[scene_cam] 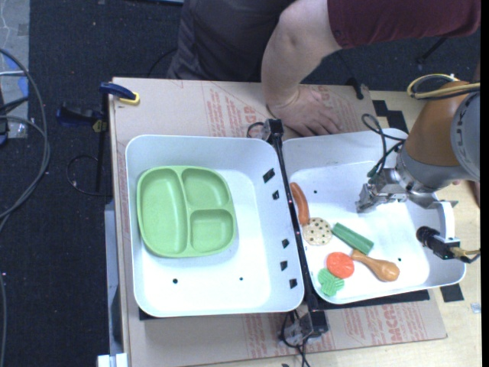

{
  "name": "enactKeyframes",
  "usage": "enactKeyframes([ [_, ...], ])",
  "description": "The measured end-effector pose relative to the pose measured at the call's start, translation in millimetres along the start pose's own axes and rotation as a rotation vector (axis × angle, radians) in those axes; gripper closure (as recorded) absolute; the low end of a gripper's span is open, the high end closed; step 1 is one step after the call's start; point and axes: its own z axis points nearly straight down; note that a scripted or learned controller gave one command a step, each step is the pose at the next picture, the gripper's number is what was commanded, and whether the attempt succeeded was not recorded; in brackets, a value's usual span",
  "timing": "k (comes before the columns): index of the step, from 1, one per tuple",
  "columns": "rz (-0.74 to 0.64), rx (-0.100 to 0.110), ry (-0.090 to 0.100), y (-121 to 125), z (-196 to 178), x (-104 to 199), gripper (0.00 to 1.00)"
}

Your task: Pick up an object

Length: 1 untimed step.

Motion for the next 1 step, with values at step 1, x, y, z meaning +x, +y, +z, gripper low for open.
enactKeyframes([
  [1,0.0,0.008,0.003,2.1,-43.5,-8.0,1.0],
])
